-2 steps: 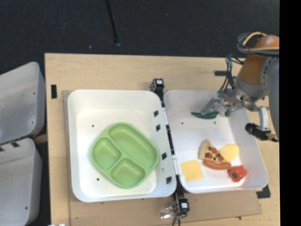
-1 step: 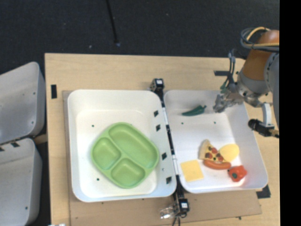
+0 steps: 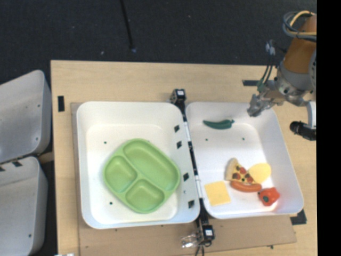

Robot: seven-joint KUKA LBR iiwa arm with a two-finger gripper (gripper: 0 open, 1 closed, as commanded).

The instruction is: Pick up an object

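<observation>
**Hand above the right bin's far corner**

The hand [image 3: 256, 108] hangs over the far right corner of the right bin [image 3: 287, 159]; its grip I cannot tell. A green pepper [image 3: 218, 124] lies just left of it. Pizza slice [image 3: 238, 174], yellow square [image 3: 217, 193] and red piece [image 3: 269, 196] lie nearer the camera.

2 white bins on a wooden bench, 1 holding a green tray

The left bin [image 3: 85, 143] carries a green 3-compartment tray [image 3: 140, 175] lying flat, slightly below its middle. The right bin [image 3: 285, 159] sits just beside it along a shared edge. Both rest on the pale wooden bench [image 3: 122, 81], above dark carpet [image 3: 160, 20].
</observation>
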